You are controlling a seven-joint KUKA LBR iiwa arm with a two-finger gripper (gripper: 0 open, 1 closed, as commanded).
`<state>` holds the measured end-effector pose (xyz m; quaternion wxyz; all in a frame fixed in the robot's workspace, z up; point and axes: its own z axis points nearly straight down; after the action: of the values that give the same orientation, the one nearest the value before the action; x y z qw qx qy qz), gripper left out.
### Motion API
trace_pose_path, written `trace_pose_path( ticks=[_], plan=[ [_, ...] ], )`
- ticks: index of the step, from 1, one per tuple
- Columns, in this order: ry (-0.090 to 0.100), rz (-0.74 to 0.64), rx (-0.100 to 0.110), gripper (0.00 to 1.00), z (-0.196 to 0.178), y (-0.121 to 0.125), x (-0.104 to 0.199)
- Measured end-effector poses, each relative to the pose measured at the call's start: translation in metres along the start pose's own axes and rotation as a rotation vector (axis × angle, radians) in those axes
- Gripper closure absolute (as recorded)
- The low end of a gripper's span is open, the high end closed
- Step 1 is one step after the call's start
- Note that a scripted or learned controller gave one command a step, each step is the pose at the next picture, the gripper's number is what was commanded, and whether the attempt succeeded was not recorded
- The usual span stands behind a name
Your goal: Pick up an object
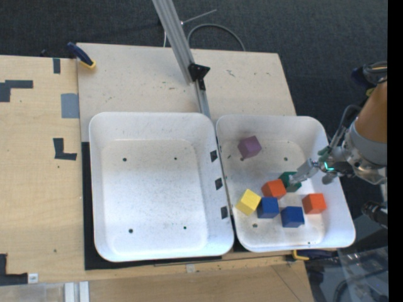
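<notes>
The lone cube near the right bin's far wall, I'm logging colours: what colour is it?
Purple cube, seen in the camera view.

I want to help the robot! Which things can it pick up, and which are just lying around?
For the job: purple block, green block, orange blocks, yellow block, blue blocks, tool.

Lying about: left bin, blue-and-yellow clamp, metal pole.

No readable text anywhere on the bench.

The two white bins (pixel 154 128), the coloured blocks (pixel 250 146) and the wooden bench top (pixel 38 118) carry no letters, numbers, labels or brand marks that can be made out; the dark and grey tape pieces (pixel 69 106) on the bench are plain patches without writing.
</notes>
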<state>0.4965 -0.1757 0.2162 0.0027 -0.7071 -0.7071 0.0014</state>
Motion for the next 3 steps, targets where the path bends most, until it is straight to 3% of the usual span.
trace_pose_path(
  ticks=[1,3],
  plan=[
    [-0.001,-0.002,-0.004,0.00,-0.002,0.001,0.000],
    [-0.001,0.000,-0.001,0.00,0.087,0.003,0.000]
  ],
)
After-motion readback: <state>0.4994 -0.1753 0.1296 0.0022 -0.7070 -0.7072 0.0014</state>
